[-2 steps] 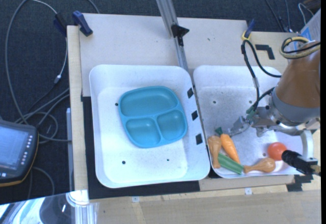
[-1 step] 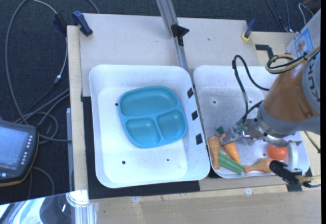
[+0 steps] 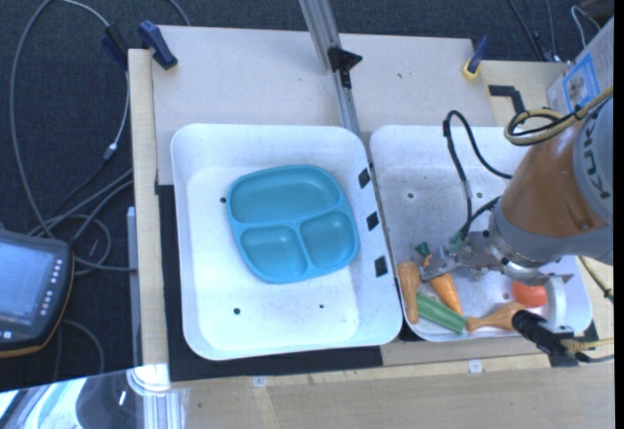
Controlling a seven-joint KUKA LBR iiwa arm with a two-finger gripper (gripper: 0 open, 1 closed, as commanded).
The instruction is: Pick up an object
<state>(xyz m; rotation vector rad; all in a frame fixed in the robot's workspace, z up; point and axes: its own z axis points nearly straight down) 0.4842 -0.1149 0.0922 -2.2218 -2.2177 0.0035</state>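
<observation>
A heap of small toy food pieces lies in the lower corner of the right-hand shallow white plastic bin (image 3: 429, 149), at about five o'clock in the camera view. Within the heap, an orange carrot-shaped piece (image 3: 446, 291) lies tilted at the centre, a second orange carrot-like piece (image 3: 409, 289) sits at its nine o'clock close to the bin's left wall, and a long green pepper-like piece (image 3: 438, 316) lies just below them at six o'clock. A tan, elongated piece (image 3: 490, 320) touches the green one's right end, and a round red-orange tomato-like piece (image 3: 529, 294) shows at three o'clock, partly behind the arm.

The two-finger gripper (image 3: 464, 256) is down over this heap, just above the central carrot — its fingers are masked by the wrist and cabling, so I cannot tell how far apart they stand or whether anything sits between them. The grey arm with its orange band (image 3: 551, 188) rises from the gripper toward two o'clock, with a black cable (image 3: 458, 139) looping over the bin floor.

At nine o'clock from the heap, the left-hand shallow white bin (image 3: 205, 320) holds a turquoise plastic divided plate with three compartments (image 3: 291, 221), lying flat near its centre and well apart from the toys. Both bins rest on a pale wooden bench (image 3: 253, 76).
</observation>
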